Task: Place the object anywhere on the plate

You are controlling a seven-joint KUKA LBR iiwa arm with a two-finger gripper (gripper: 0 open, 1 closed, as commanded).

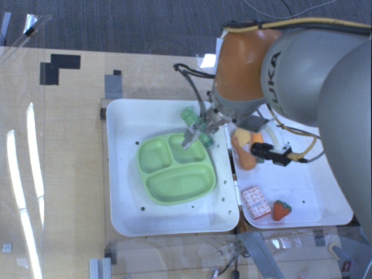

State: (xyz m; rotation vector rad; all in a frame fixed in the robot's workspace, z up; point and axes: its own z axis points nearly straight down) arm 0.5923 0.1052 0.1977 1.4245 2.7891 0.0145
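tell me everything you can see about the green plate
The green plate is a light green divided tray with rounded corners, apparently smooth plastic. It has three compartments: two small ones on the far side and one long one nearer the camera. It lies flat, slightly rotated, on the floor of the left white bin. The gripper hovers over its far right compartment with a green object beside it.

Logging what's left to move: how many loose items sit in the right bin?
3: a carrot at its left edge, a pink wafer block near the front, a strawberry beside it. The arm may hide more.
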